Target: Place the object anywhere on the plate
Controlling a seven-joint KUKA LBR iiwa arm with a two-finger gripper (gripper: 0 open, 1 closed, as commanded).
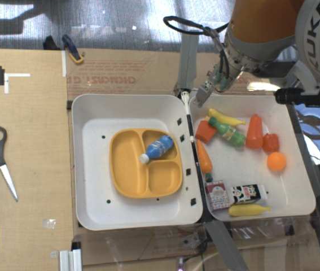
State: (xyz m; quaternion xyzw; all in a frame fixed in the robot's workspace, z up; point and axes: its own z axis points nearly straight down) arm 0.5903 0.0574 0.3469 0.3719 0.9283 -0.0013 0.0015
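Yellow plastic plate (127,176) with three compartments sits in the left bin (86,151), and the small blue bottle (158,148) lies on its side across the divider ridges — looks already delivered to me. The gripper (202,95) hangs above the seam between bins with nothing in it; whether it's spread or closed, I can't tell. The right bin (295,193) has glossy toy food — carrot (204,157), orange (276,161), banana (249,210).
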